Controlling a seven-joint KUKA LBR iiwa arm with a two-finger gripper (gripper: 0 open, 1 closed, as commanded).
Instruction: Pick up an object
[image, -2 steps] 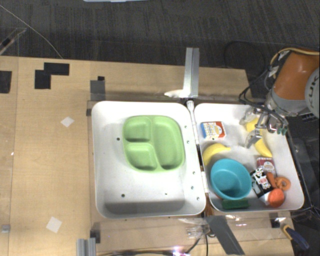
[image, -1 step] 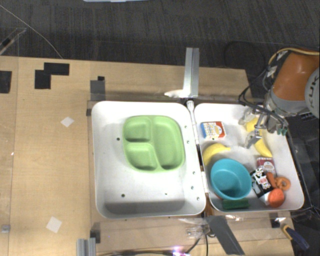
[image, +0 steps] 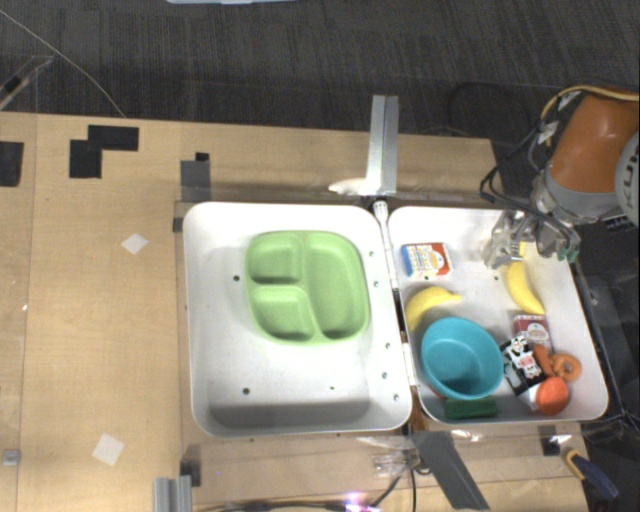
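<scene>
Gripper (image: 530, 240): hovering over far right of right bin (image: 470, 222), just above far end of banana (image: 522, 286); finger state cannot be told. Banana lies along the right wall, beside the teal bowl (image: 460, 357). Recommended: descend squarely over the banana's middle, closing across its narrow width, clear of the wall.

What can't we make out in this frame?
- Gripper: finger state, too small and blurred.
- Green block: mostly hidden by the teal bowl.
- Yellow item: partly covered by the bowl.
- Small items by the banana: too small to identify.
</scene>
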